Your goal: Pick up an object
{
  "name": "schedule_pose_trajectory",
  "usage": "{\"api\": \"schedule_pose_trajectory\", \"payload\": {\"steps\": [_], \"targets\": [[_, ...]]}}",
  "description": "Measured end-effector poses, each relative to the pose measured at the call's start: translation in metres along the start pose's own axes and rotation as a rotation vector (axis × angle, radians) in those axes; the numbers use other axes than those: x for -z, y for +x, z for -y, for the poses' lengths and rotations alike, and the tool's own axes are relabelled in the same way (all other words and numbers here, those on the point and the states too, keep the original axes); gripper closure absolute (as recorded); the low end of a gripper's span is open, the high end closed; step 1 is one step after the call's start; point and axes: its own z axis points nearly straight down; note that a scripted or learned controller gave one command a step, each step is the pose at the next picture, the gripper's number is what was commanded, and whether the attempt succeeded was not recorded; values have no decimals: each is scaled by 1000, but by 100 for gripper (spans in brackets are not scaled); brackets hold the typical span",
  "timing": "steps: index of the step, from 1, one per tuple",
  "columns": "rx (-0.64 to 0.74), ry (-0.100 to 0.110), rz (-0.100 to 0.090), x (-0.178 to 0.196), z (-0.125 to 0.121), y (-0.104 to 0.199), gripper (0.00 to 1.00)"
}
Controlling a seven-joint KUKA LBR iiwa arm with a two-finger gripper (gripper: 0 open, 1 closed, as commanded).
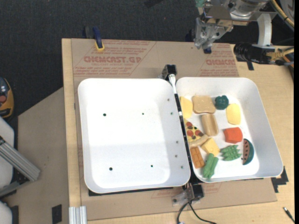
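Note:
The right bin point(261, 125) holds several toy foods: a slice of bread point(203, 104), a dark green broccoli piece point(221, 101), a yellow lemon point(233, 114), a red block point(233, 135), a watermelon slice point(247, 152), a pizza slice point(193, 131), a tan bread roll point(210, 124) and green vegetables point(210, 165). My gripper point(206, 43) hangs high above the bench behind the right bin's far left corner, well clear of the food. I see nothing between its fingers.
The left bin point(93, 139) lies beside the right one, joined by a black clip point(169, 71) at the far rim. A blue and yellow clamp point(98, 38) sits at the cardboard's far left edge.

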Motion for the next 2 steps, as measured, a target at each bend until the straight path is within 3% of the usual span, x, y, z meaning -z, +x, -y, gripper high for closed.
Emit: {"api": "schedule_pose_trajectory", "payload": {"steps": [1, 2], "targets": [[1, -3, 1, 11, -1, 0, 100], [2, 16, -3, -65, -31, 90, 100]]}}
